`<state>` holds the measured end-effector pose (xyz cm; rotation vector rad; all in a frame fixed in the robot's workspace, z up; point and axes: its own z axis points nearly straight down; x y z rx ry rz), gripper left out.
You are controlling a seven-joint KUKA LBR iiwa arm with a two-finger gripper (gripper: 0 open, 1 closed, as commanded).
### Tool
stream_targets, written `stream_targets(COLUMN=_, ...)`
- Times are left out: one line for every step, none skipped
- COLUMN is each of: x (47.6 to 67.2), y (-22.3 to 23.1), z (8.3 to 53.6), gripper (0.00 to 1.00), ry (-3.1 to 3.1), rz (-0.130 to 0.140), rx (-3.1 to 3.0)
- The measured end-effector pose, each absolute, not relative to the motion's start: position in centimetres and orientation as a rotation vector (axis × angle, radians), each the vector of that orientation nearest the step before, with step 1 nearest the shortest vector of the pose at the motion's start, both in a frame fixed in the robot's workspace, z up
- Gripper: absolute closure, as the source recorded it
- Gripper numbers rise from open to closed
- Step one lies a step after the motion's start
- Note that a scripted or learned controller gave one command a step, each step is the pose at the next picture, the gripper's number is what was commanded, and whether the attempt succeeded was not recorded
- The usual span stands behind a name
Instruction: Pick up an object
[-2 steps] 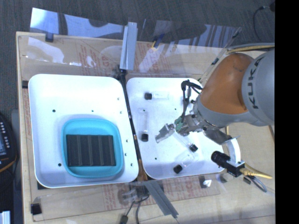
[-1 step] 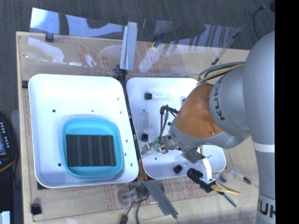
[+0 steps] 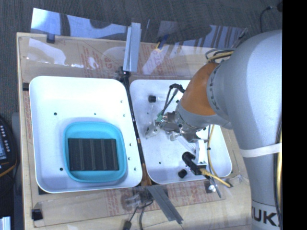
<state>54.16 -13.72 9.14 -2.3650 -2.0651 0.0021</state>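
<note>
Two white bins sit side by side on the surface (image 3: 72, 202). The grey arm (image 3: 249, 104) reaches over the right bin (image 3: 158, 169). The left bin (image 3: 48, 109) holds a light blue tray (image 3: 96, 131) with a dark ribbed insert (image 3: 93, 154). The claw (image 3: 163, 124) hangs low inside the right bin; its opening cannot be determined. Small dark objects (image 3: 152, 98) lie near that bin's far and near ends.
</note>
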Motion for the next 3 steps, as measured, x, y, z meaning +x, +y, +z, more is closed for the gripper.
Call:
stream_targets(x=57.6, y=-10.6, z=9.3, gripper=0.00, ry=-2.007, rz=0.004, rx=-2.425)
stream_targets(x=62.8, y=-7.6, z=19.2, gripper=0.00, ry=-2.102, rz=0.002, rx=-2.332)
stream_targets(x=60.8, y=-11.1, z=12.1, gripper=0.00, ry=-2.793, rz=0.006, rx=-1.442)
